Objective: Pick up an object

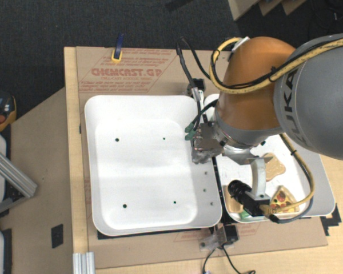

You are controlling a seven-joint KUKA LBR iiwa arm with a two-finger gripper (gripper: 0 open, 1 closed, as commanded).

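My gripper (200, 146) hangs low over the wall between the two white bins, at the right rim of the left bin (137, 170). A small green piece (188, 131) shows just beside its upper left; I cannot tell whether it is part of the gripper or something held. In the right bin (314, 181), mostly covered by the arm, lie a tan flat piece (273, 167), a triangular orange and yellow item (282, 198) and a small green object (250, 213) near the front rim.
The big grey and orange arm (263, 90) hides most of the right bin. Both bins rest on a cardboard sheet (126, 70) with red print. A yellow and blue clamp (118, 51) sits at its far edge.
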